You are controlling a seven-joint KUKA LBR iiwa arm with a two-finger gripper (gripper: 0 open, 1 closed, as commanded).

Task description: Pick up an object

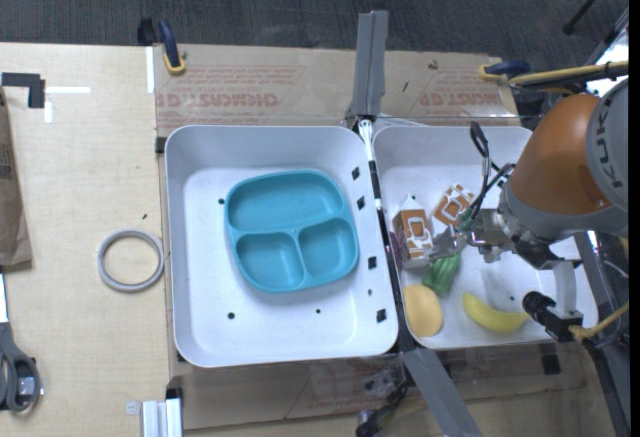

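Lying just under the tool (452,243), a green object (441,272).

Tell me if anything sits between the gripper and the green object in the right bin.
Nothing visible does. The gripper is low in the right bin, right at the top of the green object. The brown-and-white packet lies just to its left, the banana and yellow fruit nearer the front, all off the path.

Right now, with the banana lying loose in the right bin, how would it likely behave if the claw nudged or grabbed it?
The banana looks smooth and curved, so a nudge would probably spin or slide it on the white bin floor. It lies apart from the yellow lemon-shaped piece, so it could skid freely. Its tapered shape may slip from a pinch near an end.
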